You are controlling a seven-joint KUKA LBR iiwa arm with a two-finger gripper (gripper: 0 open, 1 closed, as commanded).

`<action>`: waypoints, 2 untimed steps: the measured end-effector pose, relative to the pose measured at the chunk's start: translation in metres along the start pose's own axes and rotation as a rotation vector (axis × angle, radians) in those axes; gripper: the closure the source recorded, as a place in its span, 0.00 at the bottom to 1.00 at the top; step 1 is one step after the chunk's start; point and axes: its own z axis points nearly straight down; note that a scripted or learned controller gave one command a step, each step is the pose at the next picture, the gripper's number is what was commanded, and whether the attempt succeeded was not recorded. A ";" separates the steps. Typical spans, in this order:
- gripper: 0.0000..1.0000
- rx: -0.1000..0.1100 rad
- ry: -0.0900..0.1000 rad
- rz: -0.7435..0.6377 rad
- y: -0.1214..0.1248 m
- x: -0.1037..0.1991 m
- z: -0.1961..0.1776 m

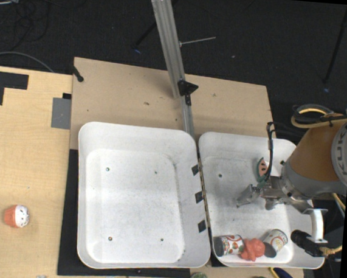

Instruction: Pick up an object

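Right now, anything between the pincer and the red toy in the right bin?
No. Camera view shows bare bin floor between the pincer and the red toy.

A single fixed camera looks down from above at a slant. It stands far enough back to take in both white bins: the left bin [132,195] sits near the middle of the frame and the right bin [238,166] beside it. The surface [13,150] spreads to the left, dark floor [262,46] runs along the top, and the arm [321,162] enters from the right.
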 end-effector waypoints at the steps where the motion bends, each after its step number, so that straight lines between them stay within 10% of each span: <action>1: 1.00 -0.004 -0.001 0.004 0.001 -0.002 -0.013; 2: 1.00 -0.010 -0.003 0.003 0.004 -0.008 -0.057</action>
